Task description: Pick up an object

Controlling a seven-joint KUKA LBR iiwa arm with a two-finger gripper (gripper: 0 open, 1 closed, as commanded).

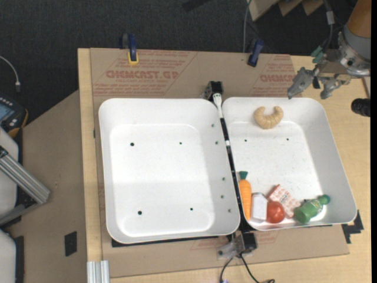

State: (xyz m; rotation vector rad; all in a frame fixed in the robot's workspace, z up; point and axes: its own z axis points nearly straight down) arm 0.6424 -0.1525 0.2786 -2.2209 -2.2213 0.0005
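Two shallow white plastic bins sit side by side on the cardboard-covered bench (177,69); the left bin (112,175) has a bare floor, while the right bin (330,134) holds everything worth picking. A curved tan croissant toy (268,116) lies alone near the right bin's far wall. Along the near wall a cluster sits packed together: an orange carrot toy (245,190) against the divider side, a small white block (259,206), a red rounded toy (275,211), a pink-and-white wrapped packet (284,196) and a green plastic bottle (310,209) toward the near right corner.

The two-finger gripper (318,83) hangs above the far right corner of the right bin, outside its rim, with its fingers (297,84) spread apart and nothing between them. I judge this to be the approach step: no object is chosen or touched yet.

The next move calls for travelling over the bin and descending onto one item. The croissant looks the easier target, being nearest and with open floor all round it. The near cluster is crowded, pieces touching, and hemmed by the bin wall, so fingers there would likely nudge neighbours.
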